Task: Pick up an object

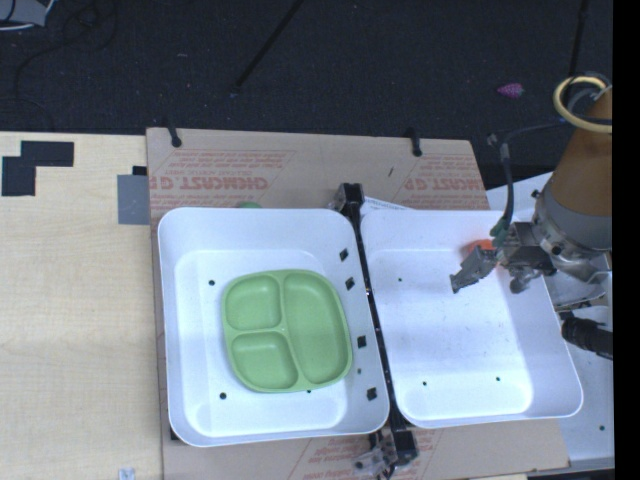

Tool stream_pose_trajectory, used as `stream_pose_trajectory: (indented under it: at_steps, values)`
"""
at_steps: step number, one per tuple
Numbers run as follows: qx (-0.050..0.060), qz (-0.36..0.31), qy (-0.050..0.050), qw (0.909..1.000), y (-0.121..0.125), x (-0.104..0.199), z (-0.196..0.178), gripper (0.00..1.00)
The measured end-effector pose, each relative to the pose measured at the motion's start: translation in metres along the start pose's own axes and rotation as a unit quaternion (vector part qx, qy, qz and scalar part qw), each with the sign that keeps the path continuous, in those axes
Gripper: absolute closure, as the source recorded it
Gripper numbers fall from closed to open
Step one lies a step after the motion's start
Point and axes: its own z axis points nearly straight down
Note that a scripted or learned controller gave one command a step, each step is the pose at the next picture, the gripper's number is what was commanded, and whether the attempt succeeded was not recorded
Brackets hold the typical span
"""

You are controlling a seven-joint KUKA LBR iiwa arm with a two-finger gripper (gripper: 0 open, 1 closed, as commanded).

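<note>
One fixed camera hangs above the worktop (70,298), looking down at a slant from moderate height, taking in both bins (190,268) side by side.

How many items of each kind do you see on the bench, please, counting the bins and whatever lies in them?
White bins: 2, the left bin and the right bin
Green divided plates: 1, the plate lying in the left bin
Total: 3

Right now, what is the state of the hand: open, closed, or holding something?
Hand: over the right bin, no object seen in it; open or closed cannot be told.
</note>
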Motion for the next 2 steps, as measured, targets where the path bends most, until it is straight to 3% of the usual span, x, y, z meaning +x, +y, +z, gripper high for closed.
stream_pose_trajectory:
  at_steps: [1, 2]
  values:
    - [-0.006, -0.001, -0.001, 1.0, 0.002, 0.0, -0.006, 0.0]
    - [-0.003, -0.001, 0.0, 1.0, 0.006, 0.003, 0.038, 0.0]
